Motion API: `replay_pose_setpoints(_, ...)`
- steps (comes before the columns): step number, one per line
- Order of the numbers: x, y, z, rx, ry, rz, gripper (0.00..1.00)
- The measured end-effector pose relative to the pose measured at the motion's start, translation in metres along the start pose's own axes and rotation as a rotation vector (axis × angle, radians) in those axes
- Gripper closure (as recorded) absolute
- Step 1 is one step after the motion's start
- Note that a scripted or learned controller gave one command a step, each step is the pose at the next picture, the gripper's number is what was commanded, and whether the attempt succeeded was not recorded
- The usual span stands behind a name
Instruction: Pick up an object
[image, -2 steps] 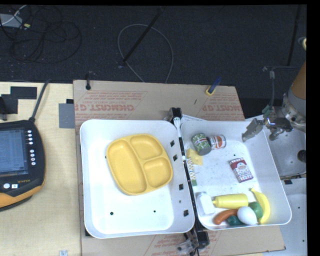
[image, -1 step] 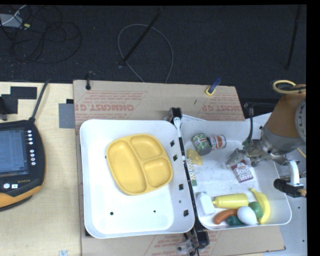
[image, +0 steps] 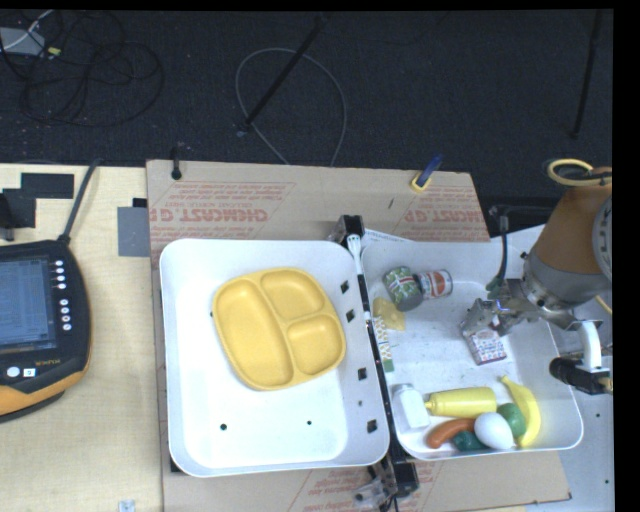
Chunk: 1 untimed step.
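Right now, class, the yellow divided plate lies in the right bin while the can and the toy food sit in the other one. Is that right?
Not quite. The camera view shows the yellow divided plate in the left bin; the can and toy food sit in the other one, the right bin.

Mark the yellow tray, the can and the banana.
yellow tray (image: 278, 328), camera view, centre where the dividers meet
can (image: 405, 286), camera view, green label
banana (image: 526, 408), camera view, middle of its curve

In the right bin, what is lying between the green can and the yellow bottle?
In the camera view, mostly bare white floor of the right bin separates the green can from the yellow bottle. The tool stands off to the right of that stretch.
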<state>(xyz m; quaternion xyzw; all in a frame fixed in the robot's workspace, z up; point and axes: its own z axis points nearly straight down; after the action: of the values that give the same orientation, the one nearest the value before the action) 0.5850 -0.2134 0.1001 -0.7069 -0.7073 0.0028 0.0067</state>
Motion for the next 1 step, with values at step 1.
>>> replay_pose_setpoints(1,0.0751,0.0212,0.0133,-0.013,-0.005,-0.004,1.00)
